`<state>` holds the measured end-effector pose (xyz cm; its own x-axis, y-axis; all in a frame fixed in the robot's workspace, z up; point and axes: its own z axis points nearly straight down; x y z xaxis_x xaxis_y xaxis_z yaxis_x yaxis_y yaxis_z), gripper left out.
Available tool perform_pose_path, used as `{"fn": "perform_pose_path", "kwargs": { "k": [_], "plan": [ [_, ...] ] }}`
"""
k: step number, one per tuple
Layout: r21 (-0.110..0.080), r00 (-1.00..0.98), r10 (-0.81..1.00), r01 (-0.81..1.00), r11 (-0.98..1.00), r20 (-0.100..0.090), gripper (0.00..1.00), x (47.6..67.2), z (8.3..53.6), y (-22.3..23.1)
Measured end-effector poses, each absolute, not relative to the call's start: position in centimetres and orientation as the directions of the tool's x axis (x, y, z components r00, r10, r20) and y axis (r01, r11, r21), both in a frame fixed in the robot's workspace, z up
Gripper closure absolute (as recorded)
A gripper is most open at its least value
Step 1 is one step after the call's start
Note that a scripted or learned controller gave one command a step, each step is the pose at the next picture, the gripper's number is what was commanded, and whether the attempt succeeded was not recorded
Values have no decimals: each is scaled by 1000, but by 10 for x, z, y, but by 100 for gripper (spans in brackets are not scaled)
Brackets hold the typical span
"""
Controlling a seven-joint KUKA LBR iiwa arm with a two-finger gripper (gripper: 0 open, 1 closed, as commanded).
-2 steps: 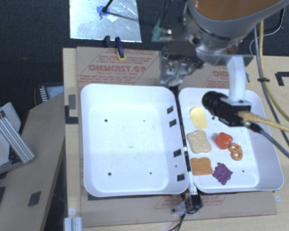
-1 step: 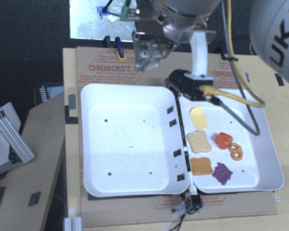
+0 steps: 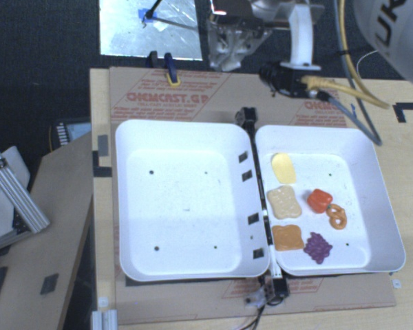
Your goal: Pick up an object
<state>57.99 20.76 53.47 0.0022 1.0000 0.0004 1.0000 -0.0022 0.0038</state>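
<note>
The right bin [image 3: 376, 184] holds several small toy foods. A pale yellow piece [image 3: 283, 168] lies near its far left. Below it are a beige toast slice [image 3: 284, 202] and an orange-brown slice [image 3: 288, 237]. A red piece [image 3: 320, 199] lies beside a small pretzel [image 3: 336, 216], and a purple grape bunch [image 3: 318, 247] sits near the front. My gripper [image 3: 227, 50] hangs high beyond the far edge of the bins, well away from all the items, with nothing seen in it.
The left bin [image 3: 134, 205] sits beside the right one, joined by black clips along the shared rim [image 3: 256, 198]. Yellow and grey cables [image 3: 344, 95] run behind the right bin. A blue-and-yellow clamp [image 3: 171, 71] stands on the board's far edge.
</note>
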Motion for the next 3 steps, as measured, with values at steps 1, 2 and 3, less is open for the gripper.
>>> {"fn": "perform_pose_path", "kwargs": {
  "k": [1,2,3],
  "plan": [
    [2,6,1000,1000,-6,-1,100,545,536,118],
    [2,-11,1000,1000,11,2,100,534,535,206],
    [5,-5,1000,1000,5,3,100,535,547,202]
  ]
}}
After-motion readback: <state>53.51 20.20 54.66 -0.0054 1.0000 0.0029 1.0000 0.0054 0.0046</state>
